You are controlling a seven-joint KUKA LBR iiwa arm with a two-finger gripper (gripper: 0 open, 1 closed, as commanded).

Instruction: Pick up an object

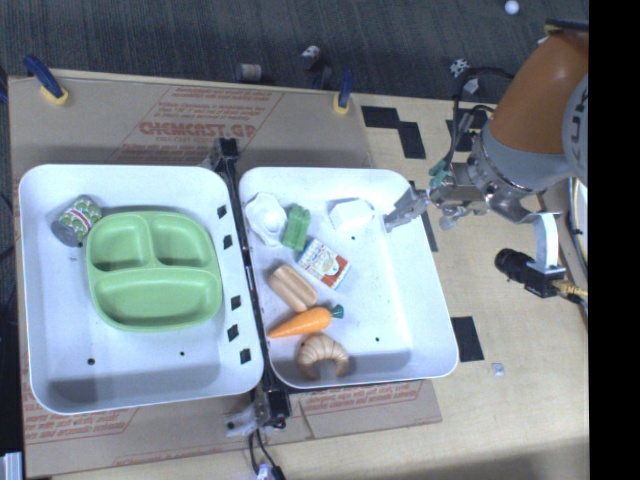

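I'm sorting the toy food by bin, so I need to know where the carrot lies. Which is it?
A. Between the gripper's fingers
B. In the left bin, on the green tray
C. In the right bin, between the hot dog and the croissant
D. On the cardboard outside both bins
C: the carrot lies in the right bin, just below the hot dog and above the croissant.

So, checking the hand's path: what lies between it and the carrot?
In the camera view, between the hand and the carrot lies the small carton, amid bare bin floor.
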